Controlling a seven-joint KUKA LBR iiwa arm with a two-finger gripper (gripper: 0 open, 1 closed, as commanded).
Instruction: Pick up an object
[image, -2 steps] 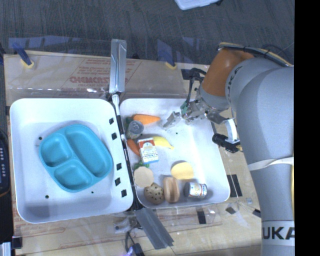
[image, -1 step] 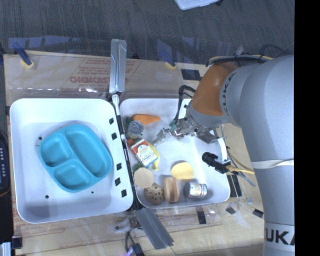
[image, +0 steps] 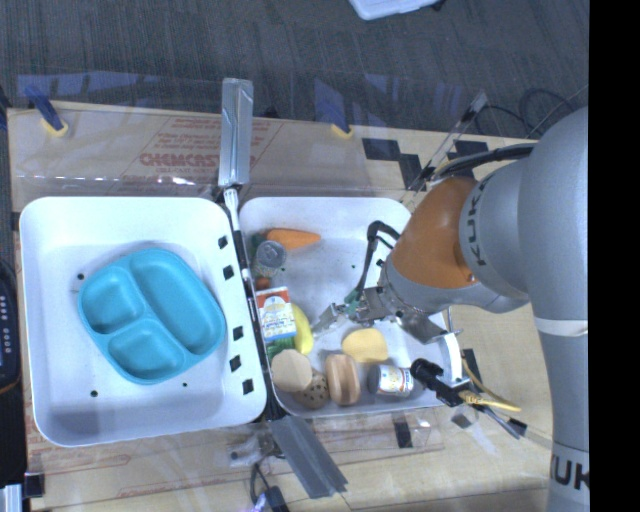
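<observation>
- The gripper (image: 345, 308) hung low over the middle of the right bin (image: 330, 215); its fingers were small and blurred against the clutter, so it could not be told whether they stood apart or together, and nothing could be seen between them.
- The things to be picked lay in the right bin: a yellow lump (image: 365, 345) just below and to the right of the gripper, a carton (image: 275, 318) with a green and orange label to its left along the bin's left wall, and a banana (image: 303, 330) partly hidden behind that carton.
- An orange carrot (image: 292, 239) lay near the far wall, with a grey can (image: 268, 256) just beside it on the left.
- Along the near wall stood a row, touching or nearly so: a tan round piece (image: 291, 370), a brown spotted piece (image: 314, 391), a wooden block (image: 342, 378) and a small labelled jar (image: 393, 380) on its side.
- The arm (image: 520, 240), grey with an orange band, covered the bin's right part, hiding whatever lay under it.
- The left bin (image: 60, 400) held a blue divided tray (image: 150, 315), tilted askew, well apart from the gripper.
- Both bins rested on a wooden bench (image: 130, 150); dark carpet (image: 150, 40) lay beyond it, and cables ran at the arm's far side.
</observation>
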